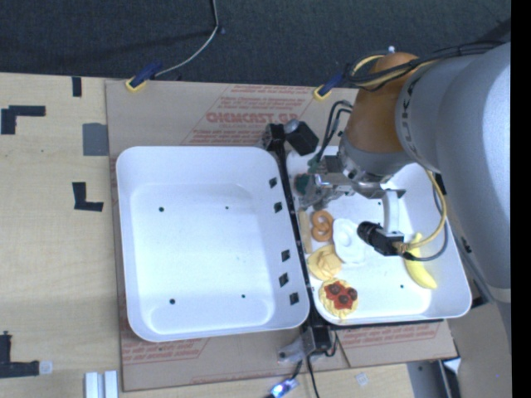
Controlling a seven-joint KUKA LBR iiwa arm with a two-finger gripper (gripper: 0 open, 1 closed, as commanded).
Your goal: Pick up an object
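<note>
The right bin [448, 301] holds a pretzel [321, 225], a white piece [348, 240], a yellow pastry [325, 264], a small pizza [338, 296] and a banana [419, 269], crowded along its left wall. The gripper [319, 187] hangs above the pretzel; whether it grips anything, I cannot tell. The left bin [133, 168] sits alongside

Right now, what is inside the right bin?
Inside the right bin lie a pretzel, a white piece, a yellow pastry, a small pizza and a banana. The arm covers the bin's far part.
</note>
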